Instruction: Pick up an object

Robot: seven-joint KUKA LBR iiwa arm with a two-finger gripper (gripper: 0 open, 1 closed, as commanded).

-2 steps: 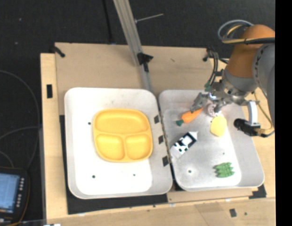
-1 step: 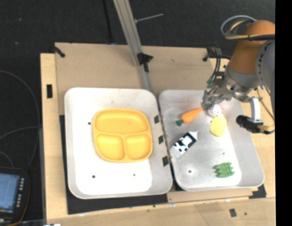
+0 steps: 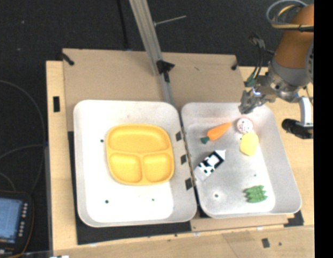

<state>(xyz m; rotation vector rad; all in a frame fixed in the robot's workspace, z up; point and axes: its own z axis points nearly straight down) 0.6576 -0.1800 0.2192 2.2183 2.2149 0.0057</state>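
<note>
The right bin [image 3: 274,198] holds an orange carrot [image 3: 218,131], a small pink-and-white round piece [image 3: 244,125], a yellow lemon-shaped piece [image 3: 249,143], a black-and-white carton [image 3: 210,163] and a green leafy piece [image 3: 255,194]. My gripper [image 3: 248,104] hangs over the bin's far right rim, just above and behind the pink-and-white piece. Nothing shows between its fingers.
The left bin [image 3: 91,198] carries a yellow three-compartment plate [image 3: 139,153]. A slanted metal pole [image 3: 147,31] rises from behind the gap between the bins. The bench edge runs beyond the bins on all sides.
</note>
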